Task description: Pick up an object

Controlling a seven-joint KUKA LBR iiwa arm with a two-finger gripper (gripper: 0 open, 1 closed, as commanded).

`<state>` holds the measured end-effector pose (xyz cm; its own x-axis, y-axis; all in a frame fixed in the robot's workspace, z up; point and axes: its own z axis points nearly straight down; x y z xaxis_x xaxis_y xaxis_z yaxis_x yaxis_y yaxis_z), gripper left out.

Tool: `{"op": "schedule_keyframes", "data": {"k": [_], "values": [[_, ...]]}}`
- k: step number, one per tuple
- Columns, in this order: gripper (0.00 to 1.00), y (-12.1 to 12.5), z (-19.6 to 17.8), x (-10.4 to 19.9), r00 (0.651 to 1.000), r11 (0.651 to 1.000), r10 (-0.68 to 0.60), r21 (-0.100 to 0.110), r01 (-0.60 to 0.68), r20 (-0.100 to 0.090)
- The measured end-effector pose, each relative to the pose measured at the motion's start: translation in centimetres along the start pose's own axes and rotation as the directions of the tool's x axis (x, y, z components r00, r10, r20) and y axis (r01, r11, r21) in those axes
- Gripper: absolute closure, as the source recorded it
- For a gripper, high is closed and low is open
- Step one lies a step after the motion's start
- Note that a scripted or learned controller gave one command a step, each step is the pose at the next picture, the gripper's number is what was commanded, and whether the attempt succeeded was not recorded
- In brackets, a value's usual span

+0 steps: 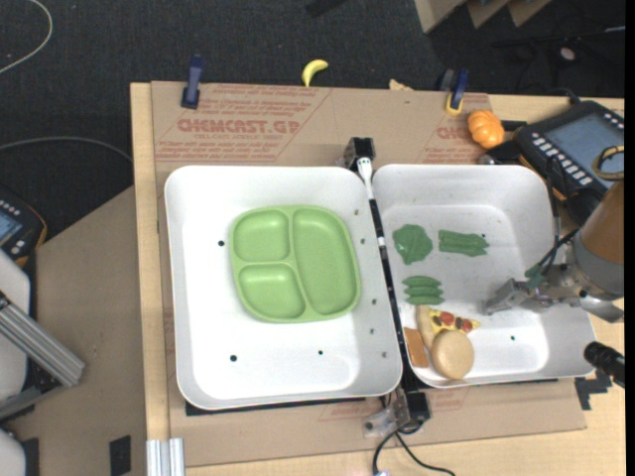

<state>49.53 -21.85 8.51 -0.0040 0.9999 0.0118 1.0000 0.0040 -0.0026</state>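
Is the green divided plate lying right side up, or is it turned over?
Right side up. The plate lies flat in the left bin, and its three hollow compartments face upward, with the raised dividers between them visible.

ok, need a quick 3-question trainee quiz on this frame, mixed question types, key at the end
1. True or false: the green three-compartment plastic plate lies in the right white bin.
2. Which item lies nearest the front rim of the right bin? A) flat green leaf-shaped piece B) tan round bun C) green pea-pod piece
3. Fill in: the small orange pumpkin-like toy sits outside the bins on the ____ board.

Key: 1 false, it lies in the left white bin. 2 B. 3 cardboard.
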Motion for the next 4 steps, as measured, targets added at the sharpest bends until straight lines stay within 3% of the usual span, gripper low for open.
{"op": "schedule_keyframes", "data": {"k": [1, 2, 3, 4], "values": [[0.00, -1.6, 0.1, 7.0, 1.000, 1.000, -0.001, -0.001, 0.001, 0.007], [0.00, -1.3, -10.3, 19.9, 1.000, 1.000, -0.012, -0.014, 0.012, 0.006], [1.00, -1.5, -10.8, 19.0, 1.000, 1.000, 0.004, -0.005, -0.004, 0.012], [1.00, -1.4, -19.1, 27.2, 1.000, 1.000, -0.007, -0.013, 0.007, 0.008]]}}
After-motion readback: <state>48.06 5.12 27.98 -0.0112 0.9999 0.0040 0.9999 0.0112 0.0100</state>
